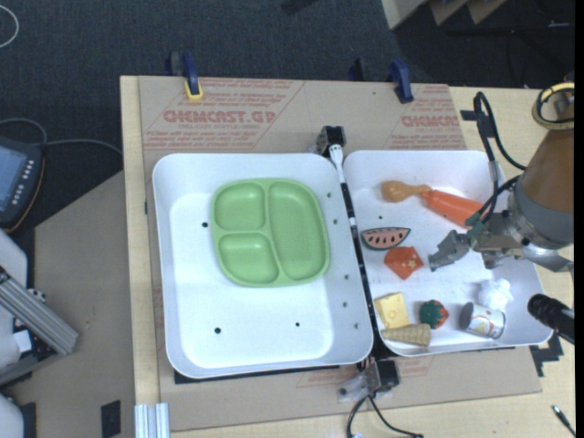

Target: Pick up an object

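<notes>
Reached in from the right over the right bin (456,161), with the gripper (447,249) poised near the bin's middle. Could not tell whether clenched or released; saw nothing grasped. Found a red piece (403,262) just left of the gripper, apart from it, and a watermelon slice (385,237) above that, close to the bin's left wall. Spotted a carrot (449,205) and a tan piece (401,191) toward the far side. Counted along the near side a yellow block (393,310), a cone (406,337), a small red-and-green fruit (433,313) and a can (482,321) lying on its side, with a white lump (495,292) just above the can. Noted in the left bin (173,272) a green divided plate (271,231), well apart from the arm.
</notes>
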Motion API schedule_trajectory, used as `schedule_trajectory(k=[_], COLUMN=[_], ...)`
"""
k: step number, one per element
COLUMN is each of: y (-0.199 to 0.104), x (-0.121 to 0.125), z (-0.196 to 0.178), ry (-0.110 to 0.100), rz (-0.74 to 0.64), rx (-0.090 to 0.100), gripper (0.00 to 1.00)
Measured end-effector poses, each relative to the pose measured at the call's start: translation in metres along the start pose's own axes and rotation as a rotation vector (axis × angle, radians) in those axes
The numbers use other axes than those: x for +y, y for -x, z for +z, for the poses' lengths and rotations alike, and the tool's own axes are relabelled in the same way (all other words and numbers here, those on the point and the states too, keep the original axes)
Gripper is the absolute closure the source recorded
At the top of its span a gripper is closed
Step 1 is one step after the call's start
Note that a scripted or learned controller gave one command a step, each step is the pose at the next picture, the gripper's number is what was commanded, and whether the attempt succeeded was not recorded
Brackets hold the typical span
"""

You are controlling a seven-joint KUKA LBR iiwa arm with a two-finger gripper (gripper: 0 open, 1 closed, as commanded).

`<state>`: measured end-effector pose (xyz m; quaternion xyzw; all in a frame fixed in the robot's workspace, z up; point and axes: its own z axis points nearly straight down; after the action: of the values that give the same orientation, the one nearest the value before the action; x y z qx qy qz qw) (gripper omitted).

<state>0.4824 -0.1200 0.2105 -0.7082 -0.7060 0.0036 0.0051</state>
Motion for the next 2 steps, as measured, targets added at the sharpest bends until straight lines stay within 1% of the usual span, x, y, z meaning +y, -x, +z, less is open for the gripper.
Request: schedule_trajectory(k=[1,2], y=[0.0,0.006], x=[0.003,0.009], z=[-0.006,0.052], ry=[0.012,0.006], rz=[-0.003,-0.002], rx=[-0.002,0.0], gripper=[0.0,0.0])
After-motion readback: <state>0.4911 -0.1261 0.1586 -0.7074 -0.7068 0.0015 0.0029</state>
